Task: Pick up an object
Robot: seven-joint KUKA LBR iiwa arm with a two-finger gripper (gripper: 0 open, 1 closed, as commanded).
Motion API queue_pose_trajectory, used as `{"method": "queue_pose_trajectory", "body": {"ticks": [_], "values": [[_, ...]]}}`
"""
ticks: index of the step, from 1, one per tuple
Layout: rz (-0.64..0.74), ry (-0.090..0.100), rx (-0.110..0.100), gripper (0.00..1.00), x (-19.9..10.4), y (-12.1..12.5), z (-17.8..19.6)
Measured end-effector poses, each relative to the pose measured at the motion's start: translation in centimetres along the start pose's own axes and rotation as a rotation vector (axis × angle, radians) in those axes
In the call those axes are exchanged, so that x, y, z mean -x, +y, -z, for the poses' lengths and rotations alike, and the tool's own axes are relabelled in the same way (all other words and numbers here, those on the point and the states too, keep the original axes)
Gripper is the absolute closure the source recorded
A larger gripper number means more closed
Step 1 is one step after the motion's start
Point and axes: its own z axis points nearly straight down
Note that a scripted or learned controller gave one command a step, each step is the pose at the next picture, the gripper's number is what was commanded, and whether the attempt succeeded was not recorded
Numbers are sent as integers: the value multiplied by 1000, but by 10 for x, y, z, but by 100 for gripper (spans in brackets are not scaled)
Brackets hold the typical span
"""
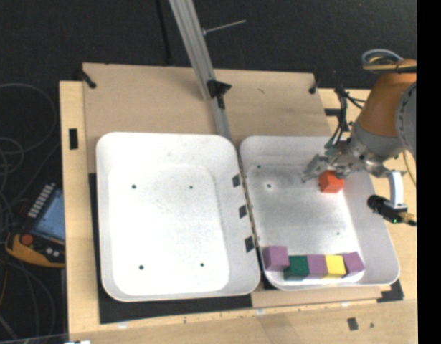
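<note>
An orange-red block sits in the upper middle of the right white bin. My gripper hangs directly over it at the end of the grey arm with the orange band, which reaches in from the right. The block's top edge meets the gripper's underside, and its lower part shows clearly. Whether the block rests on the bin floor or is lifted cannot be made out.
Along the right bin's front wall lie a purple block, a green block, a yellow block and more purple ones. The left white bin adjoins it. A metal pole slants over the bench behind.
</note>
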Motion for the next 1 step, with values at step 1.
{"method": "queue_pose_trajectory", "body": {"ticks": [1], "values": [[2,-1,-2,0,1,-5,-1]]}}
